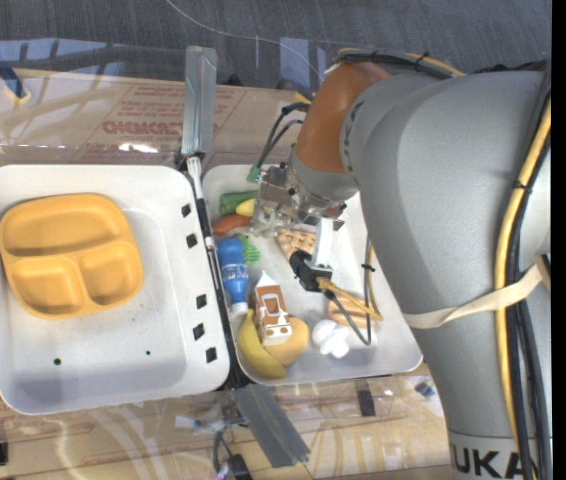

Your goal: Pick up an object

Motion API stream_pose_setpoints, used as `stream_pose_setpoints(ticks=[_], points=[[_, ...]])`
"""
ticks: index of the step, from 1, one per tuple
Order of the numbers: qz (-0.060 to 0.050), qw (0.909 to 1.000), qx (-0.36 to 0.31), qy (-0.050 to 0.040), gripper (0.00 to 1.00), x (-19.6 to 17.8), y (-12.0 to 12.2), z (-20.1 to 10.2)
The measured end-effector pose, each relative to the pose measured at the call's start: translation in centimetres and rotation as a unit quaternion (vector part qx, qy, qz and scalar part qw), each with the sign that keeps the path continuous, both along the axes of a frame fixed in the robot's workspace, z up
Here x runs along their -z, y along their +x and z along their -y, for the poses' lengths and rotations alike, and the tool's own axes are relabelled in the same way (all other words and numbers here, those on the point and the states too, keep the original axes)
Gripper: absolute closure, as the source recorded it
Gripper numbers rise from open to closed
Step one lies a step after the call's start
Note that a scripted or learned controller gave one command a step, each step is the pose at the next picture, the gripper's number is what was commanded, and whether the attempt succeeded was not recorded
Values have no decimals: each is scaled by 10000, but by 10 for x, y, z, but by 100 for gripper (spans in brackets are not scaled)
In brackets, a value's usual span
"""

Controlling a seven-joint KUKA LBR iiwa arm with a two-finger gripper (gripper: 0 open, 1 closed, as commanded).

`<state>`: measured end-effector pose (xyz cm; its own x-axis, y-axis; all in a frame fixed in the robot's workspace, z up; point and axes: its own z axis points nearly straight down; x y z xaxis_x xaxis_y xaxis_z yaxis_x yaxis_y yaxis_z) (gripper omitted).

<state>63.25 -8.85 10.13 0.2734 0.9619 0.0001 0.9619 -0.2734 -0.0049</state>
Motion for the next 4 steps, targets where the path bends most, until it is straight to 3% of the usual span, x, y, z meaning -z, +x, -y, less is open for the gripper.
stream_pose_setpoints(ticks=[1,2,3,4], points=[[58,9812,-1929,-19,100,-139,-3,27],[44,9854,-1703,-7,100,-184,-27,5],[26,9981,-608,-11,100,-226,-2,-30],[17,9996,282,-16,100,-245,-9,25]])
